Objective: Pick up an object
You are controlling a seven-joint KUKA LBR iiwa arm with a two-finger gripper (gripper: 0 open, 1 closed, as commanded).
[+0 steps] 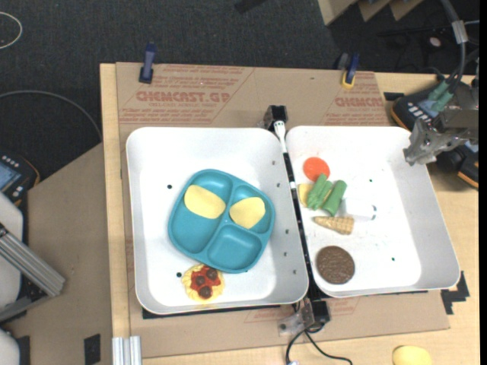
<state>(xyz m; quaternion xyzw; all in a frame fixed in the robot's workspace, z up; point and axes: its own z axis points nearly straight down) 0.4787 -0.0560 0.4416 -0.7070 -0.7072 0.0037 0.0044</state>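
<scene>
Bench top is a cardboard sheet w/ printed lettering, clamped at the back edge by two clips, dark floor beyond; two shallow white bins sit side by side on it. Left bin, centre-left of frame: blue sectioned plate holding two yellow pieces, one in each of its upper compartments and; small pizza-like toy w/ red spots lies just below the plate, touching or nearly touching its rim, can't tell which. Right bin, centre-right of frame: cluster along its left side, orange-red round piece at top, green pieces just under it, a yellowish bit peeking out beside them, a tan cone-shaped item below, then a brown round disc nearest the lower edge, apart from the rest. Gripper at right of frame, over the upper right rim of the right bin, well apart from the cluster. Can't tell jaw state, too blurred and small; nothing seen held. Progress judgement: pick not yet done, every object lies in a bin, none lifted. Left to do: travel toward lower left over a target, descend, close, lift. Disc looks like the easiest reach since it sits isolated, but it is flat, so could slip.
</scene>
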